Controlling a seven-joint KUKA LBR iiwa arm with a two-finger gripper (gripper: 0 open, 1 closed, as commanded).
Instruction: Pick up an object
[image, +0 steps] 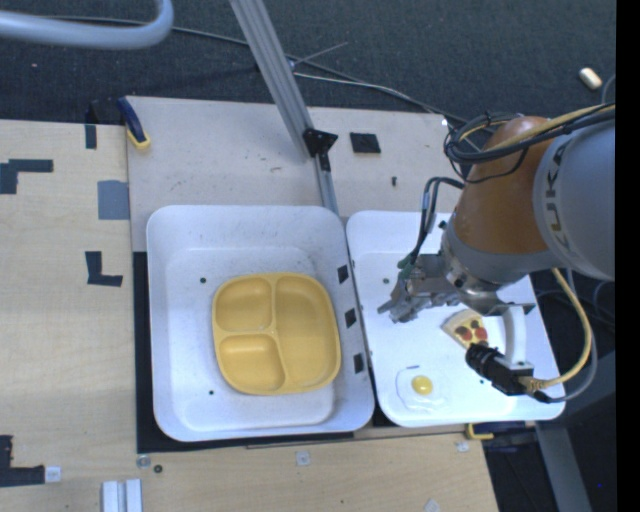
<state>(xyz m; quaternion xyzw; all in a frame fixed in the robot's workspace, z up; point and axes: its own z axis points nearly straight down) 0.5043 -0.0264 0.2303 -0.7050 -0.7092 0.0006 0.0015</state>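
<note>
Two shallow white bins (180, 240) sit below me; my gripper (400, 305) hovers over the right one, finger state unclear, near a fried-egg toy (420, 386).

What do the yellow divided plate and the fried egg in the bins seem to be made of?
The yellow plate in the left bin looks like moulded plastic: one even colour, rounded compartment ridges, a soft matte sheen. The fried egg in the right bin looks like a toy, probably plastic or rubber, flat white with a smooth yellow dome; too small to be sure.
</note>
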